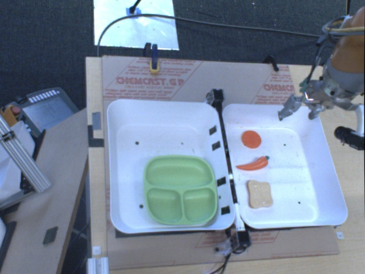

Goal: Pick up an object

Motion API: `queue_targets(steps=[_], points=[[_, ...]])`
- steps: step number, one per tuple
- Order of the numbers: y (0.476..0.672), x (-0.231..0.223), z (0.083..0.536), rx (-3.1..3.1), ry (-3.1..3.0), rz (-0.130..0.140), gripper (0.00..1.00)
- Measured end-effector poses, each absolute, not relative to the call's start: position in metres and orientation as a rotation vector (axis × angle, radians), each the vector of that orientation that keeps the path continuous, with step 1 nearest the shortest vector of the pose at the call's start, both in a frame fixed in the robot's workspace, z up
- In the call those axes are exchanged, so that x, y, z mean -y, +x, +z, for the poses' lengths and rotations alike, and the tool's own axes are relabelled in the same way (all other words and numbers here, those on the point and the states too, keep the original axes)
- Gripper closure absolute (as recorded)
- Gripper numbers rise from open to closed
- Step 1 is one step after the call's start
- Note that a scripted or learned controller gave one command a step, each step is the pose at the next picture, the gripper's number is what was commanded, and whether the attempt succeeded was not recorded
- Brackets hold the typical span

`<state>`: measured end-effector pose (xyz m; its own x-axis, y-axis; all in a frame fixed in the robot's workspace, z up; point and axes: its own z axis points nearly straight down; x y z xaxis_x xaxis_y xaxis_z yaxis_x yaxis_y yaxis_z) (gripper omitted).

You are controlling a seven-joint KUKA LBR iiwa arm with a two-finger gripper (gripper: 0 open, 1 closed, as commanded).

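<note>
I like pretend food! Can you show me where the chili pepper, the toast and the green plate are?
chili pepper (252,164): camera view, middle of its body.
toast (260,194): camera view, centre of slice.
green plate (177,168): camera view, upper compartment.

A round red slice (251,139), chili pepper (253,164) and toast (259,194) lie flat in the right bin (325,170).

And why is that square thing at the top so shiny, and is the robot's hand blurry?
Camera view: the silvery sheet behind the bench bounces light as white glare; the gripper looks soft and smeared, a bit blurred; the slice of bread, the chili pepper and the green tray look sharper, with faint shadows.
</note>
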<state>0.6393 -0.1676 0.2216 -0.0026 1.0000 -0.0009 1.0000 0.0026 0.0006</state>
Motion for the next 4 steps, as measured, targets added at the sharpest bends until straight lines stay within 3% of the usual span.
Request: queue_targets(steps=[2, 3, 4], points=[[0.644, 0.170, 0.118, -2.223, 2.220, -0.001, 0.00], [0.646, 0.170, 0.132, -2.221, 2.215, 0.004, 1.00], [0.653, 0.162, 0.180, -2.224, 2.212, 0.005, 1.00]])
